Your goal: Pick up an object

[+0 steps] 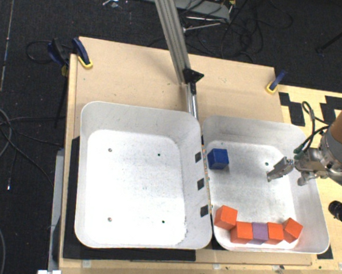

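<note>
No readable brand, label or text anywhere; closest thing is a black-and-white checker pattern point(321, 110) on the bench top behind the right bin, no characters in it. Pickable objects are all in the right bin point(262, 141): a blue cube point(218, 158) sits alone near the bin's left wall, upper part of the floor, matte with sharp edges, top face lighter than the sides. Along the near edge there's a row of blocks packed together: orange block point(226, 217) at the left end, slightly raised and rotated, then a second orange block point(242, 232), a purple block point(259, 232), another orange block point(275, 232), and an orange block at the right end point(293, 229), turned off-axis. Neighbours in the row look touching or very nearly so. Blue cube is well apart from the row. Gripper point(290, 171) is over the right side of the right bin, fingers spread apart, nothing between them; the left fingertip point(277, 171) points down-left toward the bin floor. It's well apart from the blue cube and from the block row. Left bin point(100, 116) has just small dark specks on a white floor. Yellow-tipped clamps point(82, 55) hold the bench board at the back corners.
</note>
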`<state>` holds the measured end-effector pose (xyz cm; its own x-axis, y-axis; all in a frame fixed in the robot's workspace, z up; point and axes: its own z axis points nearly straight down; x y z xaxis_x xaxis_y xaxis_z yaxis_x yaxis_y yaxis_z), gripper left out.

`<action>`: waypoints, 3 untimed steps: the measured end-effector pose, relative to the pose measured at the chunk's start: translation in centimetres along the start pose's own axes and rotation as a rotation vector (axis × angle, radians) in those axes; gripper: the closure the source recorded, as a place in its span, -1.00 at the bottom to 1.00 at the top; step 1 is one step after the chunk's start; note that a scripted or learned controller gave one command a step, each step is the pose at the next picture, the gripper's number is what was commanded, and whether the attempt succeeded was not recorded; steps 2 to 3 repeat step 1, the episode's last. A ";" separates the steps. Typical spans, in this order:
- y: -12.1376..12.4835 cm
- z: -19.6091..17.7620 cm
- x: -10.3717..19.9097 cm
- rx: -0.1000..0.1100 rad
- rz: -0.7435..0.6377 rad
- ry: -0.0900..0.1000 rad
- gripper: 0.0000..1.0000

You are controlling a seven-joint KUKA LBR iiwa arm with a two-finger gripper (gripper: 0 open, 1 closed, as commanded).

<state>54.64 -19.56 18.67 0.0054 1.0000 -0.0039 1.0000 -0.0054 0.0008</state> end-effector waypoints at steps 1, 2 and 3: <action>11.6 3.2 9.6 -0.005 -0.015 0.006 -1.00; 11.6 3.2 9.6 -0.005 -0.015 0.006 -1.00; 11.6 3.2 9.6 -0.005 -0.015 0.006 -1.00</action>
